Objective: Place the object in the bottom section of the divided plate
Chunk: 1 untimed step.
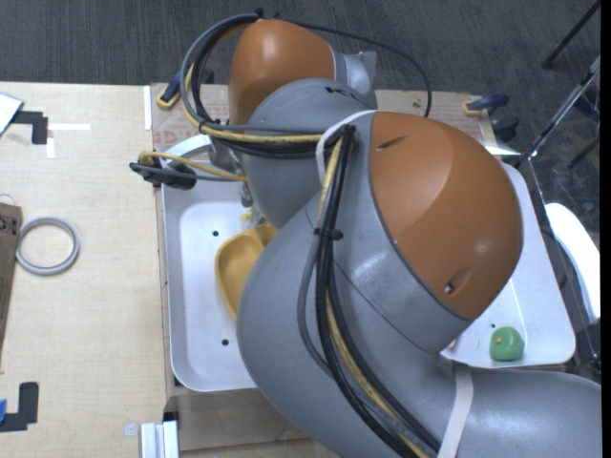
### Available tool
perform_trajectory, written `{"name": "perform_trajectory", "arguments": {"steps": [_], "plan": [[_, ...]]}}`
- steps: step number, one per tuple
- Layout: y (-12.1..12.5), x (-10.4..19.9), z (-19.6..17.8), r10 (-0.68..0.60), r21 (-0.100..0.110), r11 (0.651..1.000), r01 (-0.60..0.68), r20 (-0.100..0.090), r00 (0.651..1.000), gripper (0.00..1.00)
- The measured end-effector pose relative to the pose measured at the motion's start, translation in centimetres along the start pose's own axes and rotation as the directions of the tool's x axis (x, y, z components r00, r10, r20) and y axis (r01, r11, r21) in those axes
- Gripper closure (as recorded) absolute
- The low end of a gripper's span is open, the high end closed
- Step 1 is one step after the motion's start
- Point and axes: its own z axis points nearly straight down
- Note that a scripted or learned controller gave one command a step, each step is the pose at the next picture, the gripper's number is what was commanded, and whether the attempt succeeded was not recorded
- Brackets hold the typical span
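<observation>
The arm (382,284) takes up most of the frame, its grey links and two orange caps running from the lower right up to the top centre and hiding most of both bins. The bench (86,284) shows as pale wood across the left side, open and nearly bare. One bin (196,294) is visible left of centre: its left wall runs just beside the bench edge, and a strip of white floor lies free between that wall and the arm. Only the lower right corner of the second bin (549,337) shows, hard against the arm. One yellow plate (239,265) lies in the left bin, its right part under the arm, so its sections cannot be told. One tape ring (46,246) lies on the bench at the left edge. One small green object (506,343) sits in the right bin's corner, near its rim. The gripper is hidden behind the arm; its state cannot be told.
</observation>
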Motion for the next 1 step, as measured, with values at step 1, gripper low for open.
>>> {"name": "perform_trajectory", "arguments": {"steps": [1], "plan": [[0.39,0.04,-0.97,0.007,-0.001,1.0,-0.007,-0.001,1.0,1.0]]}}
